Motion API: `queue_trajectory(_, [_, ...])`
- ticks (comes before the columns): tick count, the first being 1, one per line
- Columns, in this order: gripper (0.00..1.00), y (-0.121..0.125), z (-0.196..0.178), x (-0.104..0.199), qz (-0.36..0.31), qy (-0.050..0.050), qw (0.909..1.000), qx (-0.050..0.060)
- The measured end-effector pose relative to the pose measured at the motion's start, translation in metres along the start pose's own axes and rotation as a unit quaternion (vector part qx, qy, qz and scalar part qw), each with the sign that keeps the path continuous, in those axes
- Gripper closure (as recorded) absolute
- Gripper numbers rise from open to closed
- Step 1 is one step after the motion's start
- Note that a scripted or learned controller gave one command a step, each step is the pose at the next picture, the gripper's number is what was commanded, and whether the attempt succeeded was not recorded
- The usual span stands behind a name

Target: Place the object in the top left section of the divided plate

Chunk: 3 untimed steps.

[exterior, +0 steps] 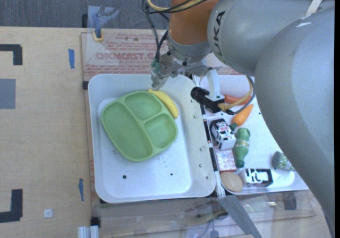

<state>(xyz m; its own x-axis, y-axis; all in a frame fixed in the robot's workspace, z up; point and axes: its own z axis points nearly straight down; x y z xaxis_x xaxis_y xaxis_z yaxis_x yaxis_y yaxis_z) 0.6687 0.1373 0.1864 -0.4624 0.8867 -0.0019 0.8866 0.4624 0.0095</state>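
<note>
Two bins: banana (166, 103) on green plate (139, 125) rim under gripper (158, 78), jaw state unclear; carrot (241, 115), bottle (241, 146) right.

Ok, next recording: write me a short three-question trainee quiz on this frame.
1. True or false: the yellow toy banana lies flat in the middle of a section of the green three-section plastic plate.
2. Which bin holds the orange toy carrot? A) left white bin B) right white bin
3. Fill in: the gripper hangs over the plate's ____ edge.

Key:
1. False; it rests at the rim, by the left white bin's floor.
2. B
3. Far
</note>
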Motion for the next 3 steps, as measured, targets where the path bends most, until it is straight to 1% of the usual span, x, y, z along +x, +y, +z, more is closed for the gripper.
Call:
queue_trajectory(1, [1.0, -0.034, -0.108, -0.065, 0.003, -0.001, 1.0, 0.001])
queue_trajectory(2, [1.0, -0.089, 0.001, -0.055, -0.108, 0.002, 0.9941, 0.004])
queue_trajectory(3, [1.0, -0.094, -0.026, 0.007, -0.226, 0.002, 0.9741, 0.004])
